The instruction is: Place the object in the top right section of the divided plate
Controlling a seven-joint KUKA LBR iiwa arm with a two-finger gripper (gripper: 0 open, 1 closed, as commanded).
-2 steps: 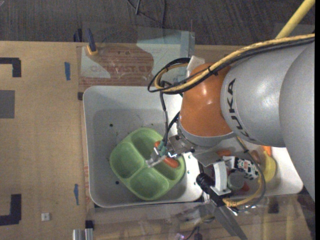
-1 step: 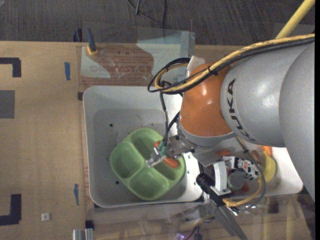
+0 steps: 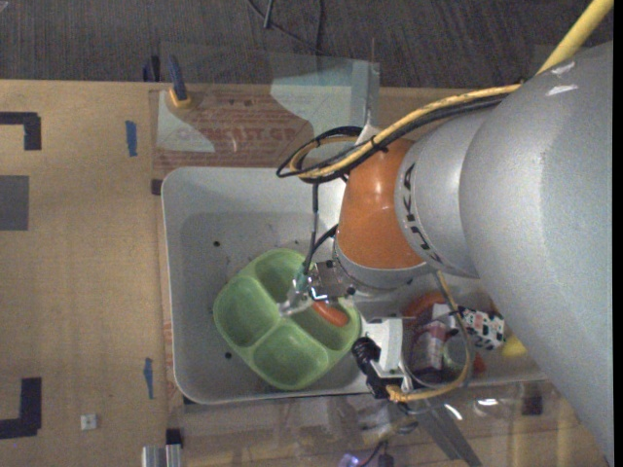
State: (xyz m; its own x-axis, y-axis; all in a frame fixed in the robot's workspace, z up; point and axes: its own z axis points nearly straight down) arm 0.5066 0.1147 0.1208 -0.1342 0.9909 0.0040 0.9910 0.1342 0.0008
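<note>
From above, the big grey arm (image 3: pixel 526 212) with its orange band (image 3: pixel 375 212) sweeps in from the right and covers most of the right-hand bin. The left bin (image 3: pixel 190 261) is the one I can see well: a shallow white tray holding a green divided plate (image 3: pixel 282 319) tilted a little in its lower middle. The gripper (image 3: pixel 304 295) hangs right over the plate, its metal tips near the ridge between the sections. Just beside those tips, on the plate's right side, lies a small orange-red object (image 3: pixel 331 311); it looks to be resting in a right-hand compartment, close to the fingers or touching them. Whether it sits between them I cannot tell, and I cannot tell either if the fingers are spread or pressed together, since the wrist body shades them.

Black and yellow cables (image 3: pixel 331 154) loop over the wrist and down across the bin's near wall. To the right of the plate, half under the arm, there is a clutter of small items (image 3: pixel 458 334): something red, a white piece with dark spots, a bit of yellow. They are too cut off to name. Beyond the bin's far edge sits a clear plastic sheet (image 3: pixel 273 105) on the wooden bench (image 3: pixel 78 261), with blue tape marks (image 3: pixel 130 136).
</note>
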